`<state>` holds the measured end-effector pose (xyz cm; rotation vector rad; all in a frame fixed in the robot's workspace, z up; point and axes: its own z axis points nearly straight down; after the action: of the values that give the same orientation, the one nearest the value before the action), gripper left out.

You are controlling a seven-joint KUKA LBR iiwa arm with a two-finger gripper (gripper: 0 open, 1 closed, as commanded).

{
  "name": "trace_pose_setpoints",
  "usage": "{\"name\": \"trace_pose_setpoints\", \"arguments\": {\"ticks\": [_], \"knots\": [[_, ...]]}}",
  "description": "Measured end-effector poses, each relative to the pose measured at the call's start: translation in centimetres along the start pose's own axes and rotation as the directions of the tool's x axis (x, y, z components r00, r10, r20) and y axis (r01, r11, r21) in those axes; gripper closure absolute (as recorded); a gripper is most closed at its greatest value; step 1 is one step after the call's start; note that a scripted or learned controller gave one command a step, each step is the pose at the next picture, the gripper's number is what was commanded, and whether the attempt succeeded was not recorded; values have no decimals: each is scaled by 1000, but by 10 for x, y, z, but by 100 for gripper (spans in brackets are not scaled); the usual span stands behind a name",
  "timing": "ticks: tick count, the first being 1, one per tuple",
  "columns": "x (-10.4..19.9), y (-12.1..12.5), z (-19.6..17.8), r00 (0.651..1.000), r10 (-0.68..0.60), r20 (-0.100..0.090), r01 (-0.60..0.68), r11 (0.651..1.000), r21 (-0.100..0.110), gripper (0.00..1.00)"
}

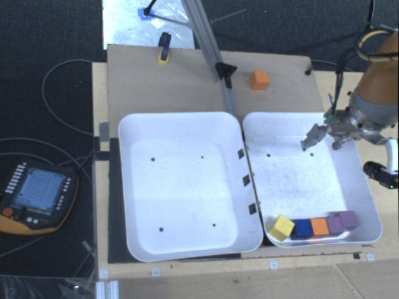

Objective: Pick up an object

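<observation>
1. Two shallow white bins, the left bin [181, 185] and the right bin [299, 173], look like smooth plastic with a slight sheen; the right one's floor shows dusty grey scuffing.
2. The counter [187, 83] is a matt tan board, like fibreboard or wood.
3. Blocks along the right bin's near wall, a yellow block [282, 227] and a blue block [303, 228] among them, look matt and smooth.
4. The pole [202, 23] looks like bare brushed metal.
5. The floor [50, 17] is a dark, rough, carpet-like surface.

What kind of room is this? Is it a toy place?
Probably a robot lab, not a toy place. A robot arm reaches over two white bins, and its control pad with cables lies on the floor.
</observation>
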<state>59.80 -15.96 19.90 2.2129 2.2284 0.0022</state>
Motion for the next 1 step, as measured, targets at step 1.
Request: {"name": "trace_pose_setpoints", "arguments": {"ticks": [1], "knots": [[-11,-66,105,1000,9,-2,-9,1000,10,0]]}}
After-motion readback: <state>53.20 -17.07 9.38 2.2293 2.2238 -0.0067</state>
